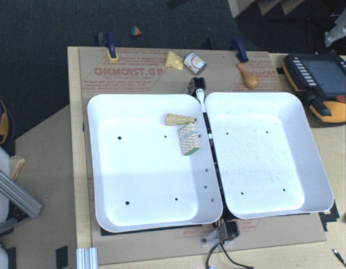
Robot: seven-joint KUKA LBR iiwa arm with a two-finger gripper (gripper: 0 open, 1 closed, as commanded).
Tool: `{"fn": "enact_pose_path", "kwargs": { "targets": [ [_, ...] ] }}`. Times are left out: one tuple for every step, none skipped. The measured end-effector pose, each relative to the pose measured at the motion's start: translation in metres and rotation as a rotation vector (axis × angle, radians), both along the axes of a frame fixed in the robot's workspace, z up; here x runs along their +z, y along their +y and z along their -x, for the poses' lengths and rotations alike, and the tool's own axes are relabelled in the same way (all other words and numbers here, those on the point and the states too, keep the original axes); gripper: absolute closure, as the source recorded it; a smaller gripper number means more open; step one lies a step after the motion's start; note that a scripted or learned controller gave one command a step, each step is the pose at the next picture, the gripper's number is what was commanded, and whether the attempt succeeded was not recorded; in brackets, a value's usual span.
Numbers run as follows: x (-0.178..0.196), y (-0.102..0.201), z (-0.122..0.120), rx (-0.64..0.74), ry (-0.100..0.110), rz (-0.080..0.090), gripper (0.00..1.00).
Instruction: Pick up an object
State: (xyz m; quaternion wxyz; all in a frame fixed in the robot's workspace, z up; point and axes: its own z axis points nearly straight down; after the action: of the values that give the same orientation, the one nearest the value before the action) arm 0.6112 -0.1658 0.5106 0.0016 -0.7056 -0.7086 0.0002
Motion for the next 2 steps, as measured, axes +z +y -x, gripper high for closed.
{"fn": "enact_pose_path", "kwargs": {
  "targets": [
    [0.017,0.081,0.040,0.005,-0.004,0.000,0.00],
    [-0.021,0.122,0.088,0.000,0.003,0.000,0.00]
  ]
}}
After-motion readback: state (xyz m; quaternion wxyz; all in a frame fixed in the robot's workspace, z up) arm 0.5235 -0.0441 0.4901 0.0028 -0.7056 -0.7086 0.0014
